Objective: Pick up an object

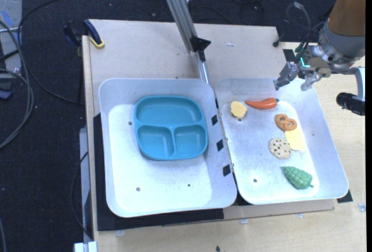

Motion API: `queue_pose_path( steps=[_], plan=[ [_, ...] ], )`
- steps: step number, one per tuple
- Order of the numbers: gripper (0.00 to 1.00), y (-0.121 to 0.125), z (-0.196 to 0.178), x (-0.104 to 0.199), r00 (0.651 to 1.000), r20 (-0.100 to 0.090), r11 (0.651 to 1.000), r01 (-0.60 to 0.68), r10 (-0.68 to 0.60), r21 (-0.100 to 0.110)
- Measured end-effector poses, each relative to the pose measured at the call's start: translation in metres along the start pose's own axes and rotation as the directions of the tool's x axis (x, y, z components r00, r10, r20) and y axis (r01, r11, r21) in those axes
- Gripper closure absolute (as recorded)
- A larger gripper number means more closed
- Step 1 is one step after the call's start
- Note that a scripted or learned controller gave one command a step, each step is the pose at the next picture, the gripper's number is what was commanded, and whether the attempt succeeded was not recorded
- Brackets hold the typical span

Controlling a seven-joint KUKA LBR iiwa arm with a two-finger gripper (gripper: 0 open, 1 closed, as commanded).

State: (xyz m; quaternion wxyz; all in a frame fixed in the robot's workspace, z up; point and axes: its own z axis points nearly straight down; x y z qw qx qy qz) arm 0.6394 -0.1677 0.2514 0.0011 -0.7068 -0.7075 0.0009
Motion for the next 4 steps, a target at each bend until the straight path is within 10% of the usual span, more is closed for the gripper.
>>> queue_pose_path(
  steps=[1,4],
  plan=[
    [0.00,0.001,-0.002,0.000,1.000,0.001,1.000,0.001,-0.001,-0.004],
    [0.00,0.009,0.150,0.006,1.000,0.000,1.000,0.002,-0.002,0.002]
  ],
)
